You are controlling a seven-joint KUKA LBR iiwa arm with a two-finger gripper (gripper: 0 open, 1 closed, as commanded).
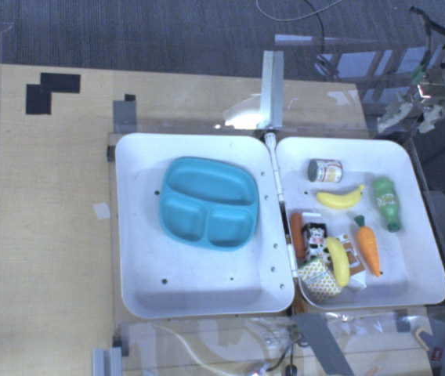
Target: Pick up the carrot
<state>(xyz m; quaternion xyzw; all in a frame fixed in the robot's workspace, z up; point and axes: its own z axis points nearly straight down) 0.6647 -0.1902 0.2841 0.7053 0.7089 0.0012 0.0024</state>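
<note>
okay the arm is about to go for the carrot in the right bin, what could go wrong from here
1. The carrot lies tight against a brown packet and close to a banana, so the gripper may catch or push a neighbour instead.
2. The green bottle lies just above the carrot's leafy end; a descent from the top right could knock it.
3. The carrot is slim and tapered, so it may slip out of a pinch.

From my remote station I saw the desk (58,233), a pale wooden surface. Two shallow white bins sat directly on it, side by side and touching along the middle: the left bin (140,280) and the right bin (418,280). Some black patches (50,91) lay on the desk near its far left part, well apart from the bins.
</note>
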